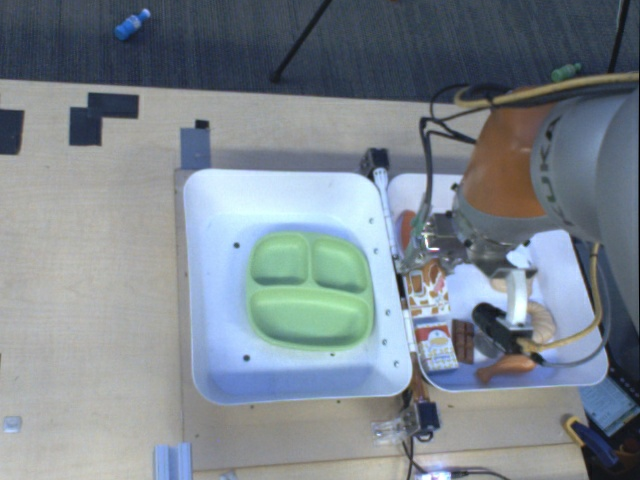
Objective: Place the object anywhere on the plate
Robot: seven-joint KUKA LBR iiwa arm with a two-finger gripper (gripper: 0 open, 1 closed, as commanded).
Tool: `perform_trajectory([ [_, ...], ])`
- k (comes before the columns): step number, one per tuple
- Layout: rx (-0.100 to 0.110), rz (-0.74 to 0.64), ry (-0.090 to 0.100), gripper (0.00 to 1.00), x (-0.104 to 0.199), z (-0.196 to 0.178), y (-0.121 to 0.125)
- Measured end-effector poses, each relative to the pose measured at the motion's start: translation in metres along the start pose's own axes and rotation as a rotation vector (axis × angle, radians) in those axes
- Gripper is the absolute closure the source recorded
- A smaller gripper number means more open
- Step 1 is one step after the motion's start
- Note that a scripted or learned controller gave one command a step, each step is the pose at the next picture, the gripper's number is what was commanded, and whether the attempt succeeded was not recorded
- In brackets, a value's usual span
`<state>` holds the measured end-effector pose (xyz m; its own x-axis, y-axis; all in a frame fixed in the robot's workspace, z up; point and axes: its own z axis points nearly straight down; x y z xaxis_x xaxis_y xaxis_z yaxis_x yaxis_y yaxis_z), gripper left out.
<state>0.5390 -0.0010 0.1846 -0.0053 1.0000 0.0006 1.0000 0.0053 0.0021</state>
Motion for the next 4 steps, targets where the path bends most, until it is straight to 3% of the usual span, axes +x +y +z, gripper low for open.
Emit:
perform_trajectory([
  [1,0.0,0.0,0.0,0.0,0.0,0.0,0.0],
  [2,-0.001,0.002,-0.001,0.0,-0.045,0.0,0.05],
  [4,0.0,0.001,-0.001,0.0,-0.045,0.0,0.05],
])
